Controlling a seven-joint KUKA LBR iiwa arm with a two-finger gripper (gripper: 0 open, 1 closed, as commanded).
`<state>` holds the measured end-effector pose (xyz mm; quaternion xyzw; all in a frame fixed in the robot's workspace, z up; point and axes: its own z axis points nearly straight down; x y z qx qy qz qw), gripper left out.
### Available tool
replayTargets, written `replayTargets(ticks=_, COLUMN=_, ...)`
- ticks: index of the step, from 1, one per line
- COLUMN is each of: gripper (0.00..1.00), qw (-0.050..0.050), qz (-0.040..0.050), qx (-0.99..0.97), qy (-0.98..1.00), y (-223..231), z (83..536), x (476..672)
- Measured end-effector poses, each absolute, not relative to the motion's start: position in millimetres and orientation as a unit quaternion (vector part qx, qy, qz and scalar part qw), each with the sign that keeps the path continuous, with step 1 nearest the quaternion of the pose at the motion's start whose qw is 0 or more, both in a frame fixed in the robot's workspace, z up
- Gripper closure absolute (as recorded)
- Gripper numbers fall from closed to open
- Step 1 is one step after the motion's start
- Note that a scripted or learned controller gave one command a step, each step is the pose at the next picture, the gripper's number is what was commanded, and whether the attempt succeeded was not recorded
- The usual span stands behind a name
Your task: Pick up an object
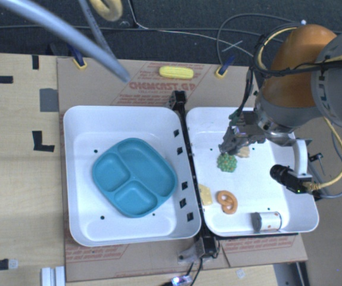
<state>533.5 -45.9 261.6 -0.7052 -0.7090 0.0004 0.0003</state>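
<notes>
I note the tool (pixel 235 146) poised low in the right bin (pixel 290 219), directly above and touching the upper edge of the green broccoli piece (pixel 227 162), which lies just below-left of it; its grip state I cannot tell.

Robot lab: cardboard-topped bench (pixel 159 88), loose cables (pixel 230 34) (taped marks).

Blue divided plate (pixel 134 177) flat in the middle of the left white bin (pixel 75 124), three compartments facing up. Yellow corn-like piece (pixel 176 72) on the cardboard sheet (pixel 147 88), beyond the bins' far edge. Blue clamp (pixel 78 60) at the sheet's far left corner. Black tape marks (pixel 40 139) along the bench's left side.
</notes>
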Motion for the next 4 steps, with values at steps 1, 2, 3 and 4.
replayTargets(ticks=1, gripper=1.00, qw=0.001, qz=0.0008, qx=-0.705, qy=-0.709, y=-3, z=249, x=533.8)
replayTargets(ticks=2, gripper=1.00, qw=0.001, qz=0.0010, qx=-0.706, qy=-0.709, y=39, z=241, x=532.0)
replayTargets(ticks=3, gripper=1.00, qw=0.001, qz=0.0009, qx=-0.705, qy=-0.709, y=92, z=234, x=538.7)
replayTargets(ticks=4, gripper=0.00, qw=0.001, qz=0.0011, qx=-0.706, qy=-0.708, y=90, z=235, x=538.5)
